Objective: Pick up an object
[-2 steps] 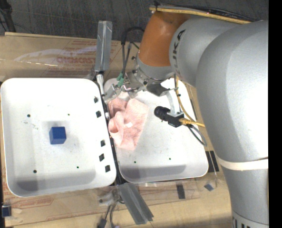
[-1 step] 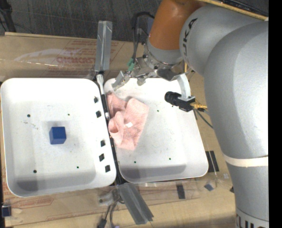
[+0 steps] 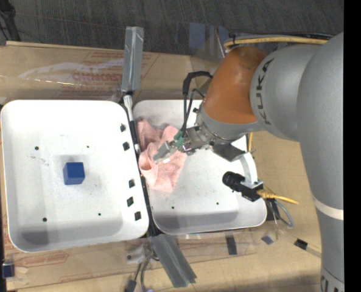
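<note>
Presently gripper (image 3: 165, 152) lowered onto pink cloth (image 3: 159, 166) in right bin (image 3: 229, 215); finger state undeterminable; lift not yet achieved.

White lettering "KUKA" runs along the grey arm (image 3: 290, 84) in the upper right of the frame. Red print on the cardboard sheet (image 3: 64, 66), upper left, is illegible.

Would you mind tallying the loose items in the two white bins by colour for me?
Blue: 1, the blue cube in the left bin.
Pink: 1, the pink cloth in the right bin, under the claw.
Total: 2 items.
</note>
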Robot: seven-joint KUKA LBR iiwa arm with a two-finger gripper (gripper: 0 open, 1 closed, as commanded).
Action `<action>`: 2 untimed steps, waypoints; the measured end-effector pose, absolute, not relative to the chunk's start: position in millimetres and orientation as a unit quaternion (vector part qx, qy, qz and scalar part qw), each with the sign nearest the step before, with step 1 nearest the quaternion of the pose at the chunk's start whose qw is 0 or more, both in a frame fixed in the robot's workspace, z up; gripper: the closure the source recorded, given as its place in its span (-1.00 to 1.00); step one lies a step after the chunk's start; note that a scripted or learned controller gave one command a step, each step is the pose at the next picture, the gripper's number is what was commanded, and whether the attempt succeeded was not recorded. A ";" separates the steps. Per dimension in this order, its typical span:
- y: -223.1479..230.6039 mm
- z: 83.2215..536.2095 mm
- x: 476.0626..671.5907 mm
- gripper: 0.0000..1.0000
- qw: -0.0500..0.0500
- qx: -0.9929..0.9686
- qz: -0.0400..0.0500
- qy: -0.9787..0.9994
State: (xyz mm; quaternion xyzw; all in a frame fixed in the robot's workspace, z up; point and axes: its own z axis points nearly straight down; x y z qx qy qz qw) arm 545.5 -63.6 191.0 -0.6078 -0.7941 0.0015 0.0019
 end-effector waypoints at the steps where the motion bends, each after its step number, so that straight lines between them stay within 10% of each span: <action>1: -49.9 190.9 535.5 -1.00 0.002 -0.568 0.001 -0.823; 2: -111.1 139.4 504.4 -1.00 0.002 -0.644 0.001 -0.765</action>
